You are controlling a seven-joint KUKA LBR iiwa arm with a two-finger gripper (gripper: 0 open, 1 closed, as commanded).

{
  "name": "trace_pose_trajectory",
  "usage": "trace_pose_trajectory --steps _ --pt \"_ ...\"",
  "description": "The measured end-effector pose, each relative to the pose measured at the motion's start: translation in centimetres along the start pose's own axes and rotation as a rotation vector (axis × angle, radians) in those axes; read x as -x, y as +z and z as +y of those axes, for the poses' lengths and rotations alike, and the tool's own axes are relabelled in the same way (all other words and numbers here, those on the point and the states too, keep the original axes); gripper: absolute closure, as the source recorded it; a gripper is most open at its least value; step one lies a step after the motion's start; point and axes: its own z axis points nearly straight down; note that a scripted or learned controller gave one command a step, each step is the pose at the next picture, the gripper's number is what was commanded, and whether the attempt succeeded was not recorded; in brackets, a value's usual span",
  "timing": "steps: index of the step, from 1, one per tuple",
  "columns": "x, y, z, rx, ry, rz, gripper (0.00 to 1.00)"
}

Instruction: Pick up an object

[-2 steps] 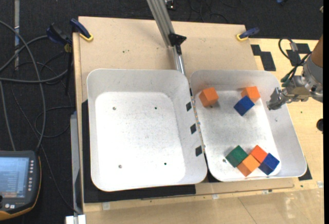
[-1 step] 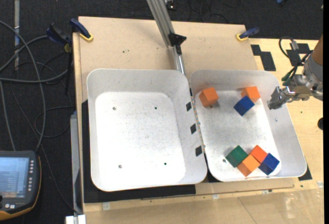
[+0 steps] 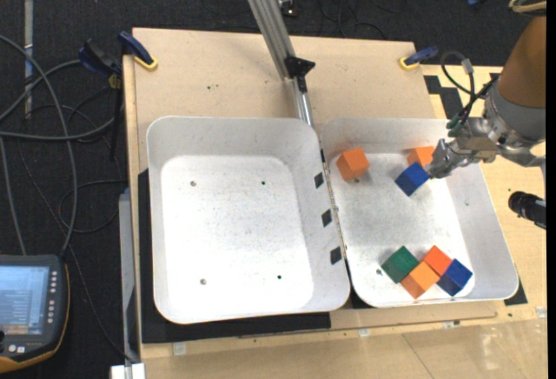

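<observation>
Camera view looks down on my two shallow white bins: the left bin (image 3: 174,195) holds nothing, the right bin (image 3: 486,229) holds cubes. An orange cube (image 3: 353,164) sits near its upper left; a green cube (image 3: 400,264), two orange cubes (image 3: 427,271) and a blue one (image 3: 455,276) cluster at lower right. My gripper (image 3: 437,162) hangs at the upper right, a tilted blue cube (image 3: 412,179) at its tip — whether I grip it, I cannot tell. Another orange block (image 3: 420,156) lies just behind.

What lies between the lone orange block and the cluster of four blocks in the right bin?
In the camera view, bare white bin floor lies between the lone orange block and the cluster of four blocks; no object sits there.
</observation>
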Motion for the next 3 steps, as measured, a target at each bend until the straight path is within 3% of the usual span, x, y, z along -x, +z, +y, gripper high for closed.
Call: trace_pose_trajectory --steps 2,3 --pt "-10.9 1.8 0.8 -0.004 0.000 0.001 1.00" --pt "-16.0 0.7 1.2 -0.001 -0.001 0.001 1.00"
